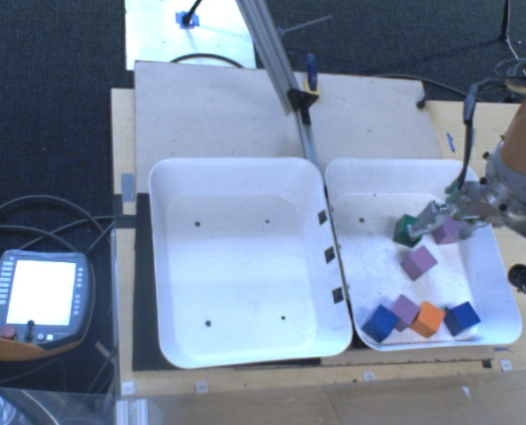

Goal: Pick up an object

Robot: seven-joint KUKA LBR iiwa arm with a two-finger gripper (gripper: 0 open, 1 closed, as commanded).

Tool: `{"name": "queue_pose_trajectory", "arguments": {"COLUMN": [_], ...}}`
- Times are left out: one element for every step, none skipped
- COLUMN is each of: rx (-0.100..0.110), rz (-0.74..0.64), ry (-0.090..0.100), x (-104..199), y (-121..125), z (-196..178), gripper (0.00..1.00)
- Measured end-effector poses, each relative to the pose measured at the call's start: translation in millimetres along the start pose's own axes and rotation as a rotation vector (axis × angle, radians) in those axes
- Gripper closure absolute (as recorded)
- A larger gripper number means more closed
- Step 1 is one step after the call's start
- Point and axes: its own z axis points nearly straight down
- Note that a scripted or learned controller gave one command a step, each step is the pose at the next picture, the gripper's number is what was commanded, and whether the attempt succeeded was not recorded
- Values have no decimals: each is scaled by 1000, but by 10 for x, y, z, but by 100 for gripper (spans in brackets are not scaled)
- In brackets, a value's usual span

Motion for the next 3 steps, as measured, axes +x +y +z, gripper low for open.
{"name": "queue_pose_trajectory", "arguments": {"rx": [-1,4,5], "rz": [1,3,4], "ry": [0,0,0], "x": [-1,-13,-93], "y": [1,32,5], "z": [-2,420,878], "gripper": [0,0,0]}}
